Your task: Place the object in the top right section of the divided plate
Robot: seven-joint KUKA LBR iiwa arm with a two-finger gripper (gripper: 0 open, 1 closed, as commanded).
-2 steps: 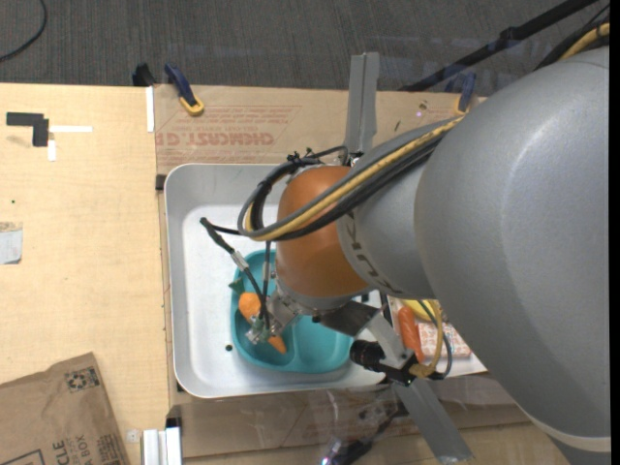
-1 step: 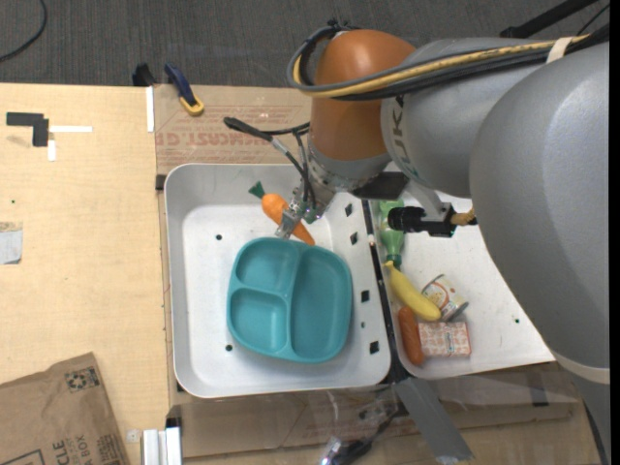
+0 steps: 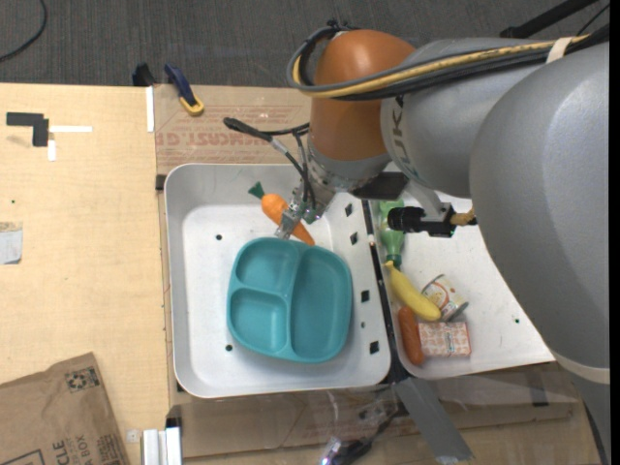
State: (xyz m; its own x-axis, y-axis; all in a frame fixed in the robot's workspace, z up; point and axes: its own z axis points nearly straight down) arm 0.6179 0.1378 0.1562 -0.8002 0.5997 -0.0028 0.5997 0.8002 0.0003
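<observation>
The gripper looks clamped on the carrot, though the view is blurry. The carrot lies aslant by the plate's top edge in the left bin, its green end toward the bin's top-left corner.

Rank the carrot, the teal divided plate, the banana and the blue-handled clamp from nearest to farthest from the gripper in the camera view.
1. Carrot: right at the gripper, in the left bin's upper part.
2. Teal divided plate: just below, in the middle of the same bin.
3. Banana: in the right bin, lower right of the gripper.
4. Blue-handled clamp: on the bench, up and to the left, outside the bins.
</observation>
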